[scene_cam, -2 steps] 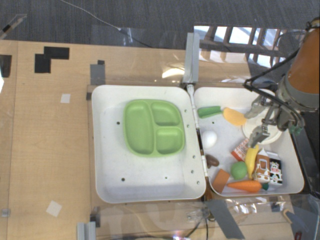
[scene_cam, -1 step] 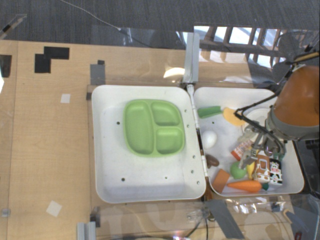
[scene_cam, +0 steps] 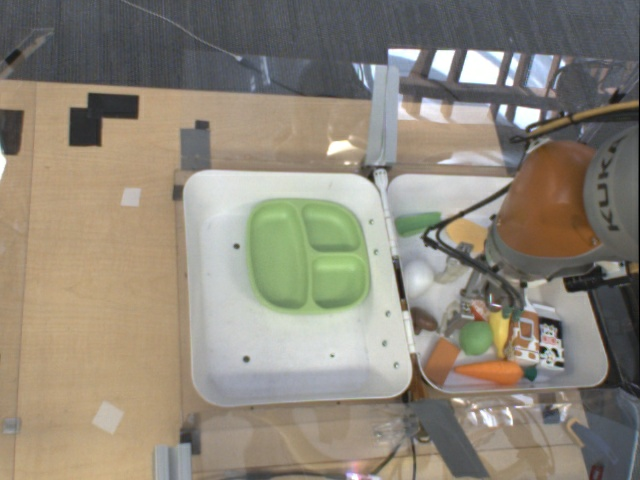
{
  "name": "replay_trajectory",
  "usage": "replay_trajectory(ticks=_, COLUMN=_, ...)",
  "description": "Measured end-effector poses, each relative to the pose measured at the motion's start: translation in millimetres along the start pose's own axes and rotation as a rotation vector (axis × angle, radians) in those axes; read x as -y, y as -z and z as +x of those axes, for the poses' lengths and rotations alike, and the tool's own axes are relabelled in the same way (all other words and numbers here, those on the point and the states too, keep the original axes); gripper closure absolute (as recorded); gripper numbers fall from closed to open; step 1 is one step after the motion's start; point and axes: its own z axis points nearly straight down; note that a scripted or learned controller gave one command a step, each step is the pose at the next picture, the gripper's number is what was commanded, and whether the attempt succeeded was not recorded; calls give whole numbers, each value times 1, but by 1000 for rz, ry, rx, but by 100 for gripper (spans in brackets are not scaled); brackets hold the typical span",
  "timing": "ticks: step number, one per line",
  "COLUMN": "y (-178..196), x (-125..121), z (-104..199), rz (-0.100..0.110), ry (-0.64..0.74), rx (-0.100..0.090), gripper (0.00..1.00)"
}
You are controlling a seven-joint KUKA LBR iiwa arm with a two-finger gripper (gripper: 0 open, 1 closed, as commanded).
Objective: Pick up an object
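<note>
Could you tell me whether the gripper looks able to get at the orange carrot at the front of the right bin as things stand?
Probably yes. The carrot lies uncovered on top of the pile, along the near wall of the right bin, and the gripper hangs just behind it. The crowding green ball and small card box may hamper the grasp.

Single fixed camera above bench, angled down; takes in both white bins (scene_cam: 215, 368); arm (scene_cam: 550, 208) enters from frame right.
</note>
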Motion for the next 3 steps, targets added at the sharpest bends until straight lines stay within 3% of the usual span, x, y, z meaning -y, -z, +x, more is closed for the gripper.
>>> replay_trajectory(ticks=1, y=-8, x=-27, z=-109, rz=0, ry=13, rx=0, gripper=0)
replay_trajectory(ticks=2, y=-6, x=46, z=-54, rz=1, ry=126, rx=2, gripper=0)
replay_trajectory(ticks=3, y=-5, x=84, z=-25, rz=1, ry=184, rx=6, gripper=0)
